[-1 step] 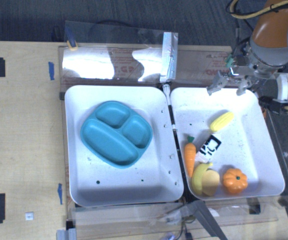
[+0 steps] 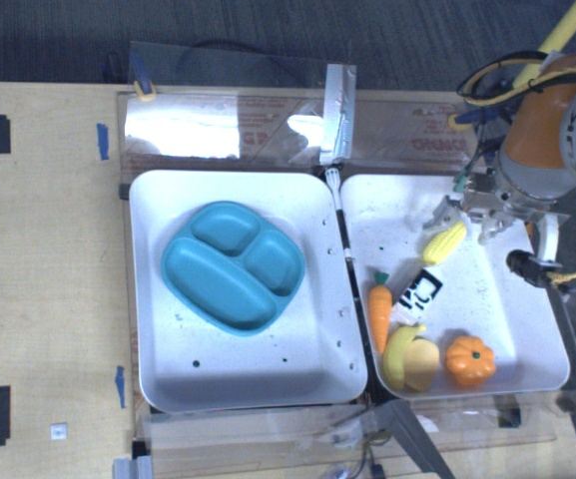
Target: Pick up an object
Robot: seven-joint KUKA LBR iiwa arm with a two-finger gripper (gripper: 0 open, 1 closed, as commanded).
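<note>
Nearby, the hand [image 2: 464,218], grip unclear, touches corn [image 2: 444,240]; carrot [image 2: 379,312] and pumpkin [image 2: 469,359] below.

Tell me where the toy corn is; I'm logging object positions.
The toy corn lies in the upper middle of the right bin, just below the hand, up and right of the black-and-white packet and the carrot.

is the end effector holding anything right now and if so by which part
Cannot be told. The end effector sits at the upper end of the yellow corn, but no grip on it is visible.
</note>
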